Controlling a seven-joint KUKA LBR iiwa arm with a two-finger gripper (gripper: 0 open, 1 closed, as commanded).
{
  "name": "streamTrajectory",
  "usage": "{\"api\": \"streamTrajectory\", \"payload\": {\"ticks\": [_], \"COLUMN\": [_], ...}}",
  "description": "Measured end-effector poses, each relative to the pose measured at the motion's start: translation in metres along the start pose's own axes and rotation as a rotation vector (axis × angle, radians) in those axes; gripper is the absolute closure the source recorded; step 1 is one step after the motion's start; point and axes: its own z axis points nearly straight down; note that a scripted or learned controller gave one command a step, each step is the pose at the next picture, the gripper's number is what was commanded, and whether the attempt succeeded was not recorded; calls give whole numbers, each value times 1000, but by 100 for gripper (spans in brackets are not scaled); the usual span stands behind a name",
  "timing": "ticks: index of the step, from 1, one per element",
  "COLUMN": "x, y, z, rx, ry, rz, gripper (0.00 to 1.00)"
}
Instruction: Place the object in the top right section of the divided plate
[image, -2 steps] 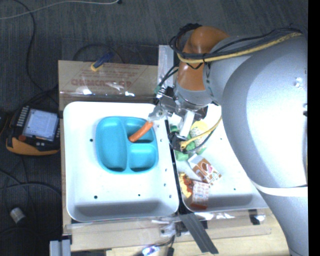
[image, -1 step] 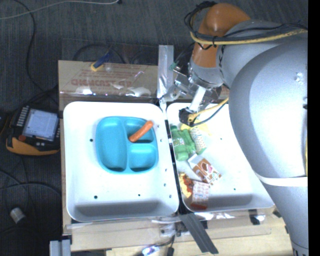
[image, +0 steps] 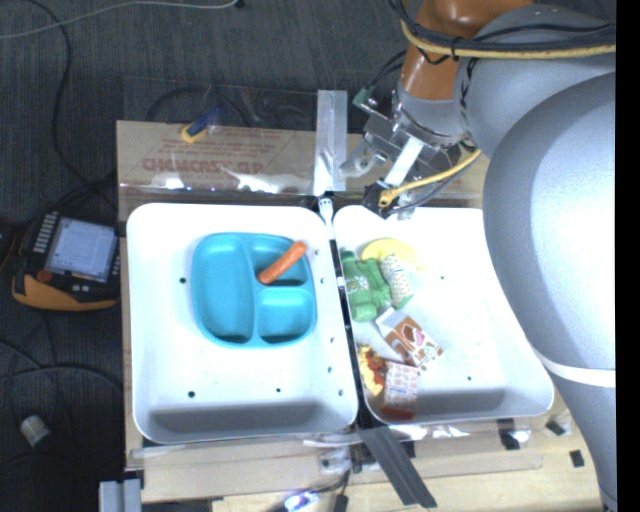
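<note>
1. Carrot placement looks complete as we see it: the small orange carrot-shaped toy (image: 283, 262) lies slantwise in the top right section of the blue plastic divided plate (image: 232, 300), its upper tip resting on the plate's rim.
2. We find the plate in the left shallow white bin (image: 170, 385), with its large section and lower right section bare.
3. We place the gripper (image: 392, 170) above the far edge of the bins, near the seam between them, well apart from the carrot and holding nothing that we can make out; whether it stands wide or narrow we cannot tell from this slant.
4. We note the right shallow white bin (image: 480, 340) carries a heap along its left side: a green block-like toy (image: 362, 285), a yellow rounded piece (image: 385, 250) and a red-and-white printed packet (image: 407, 340).
5. We judge the step in hand to be the retreat after release; the next move calls for keeping the arm off the plate so the carrot is not nudged over the rim.
</note>
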Motion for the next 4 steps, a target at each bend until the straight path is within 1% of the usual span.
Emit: {"api": "streamTrajectory", "payload": {"ticks": [1,2,3,4], "x": [-51,-55,-118,-186], "y": [33,41,88,73], "z": [51,87,146,138], "rx": [1,1,4,3], "ry": [-1,-1,-2,2], "rz": [-42,-49,9,-49], "gripper": [0,0,0,0]}}
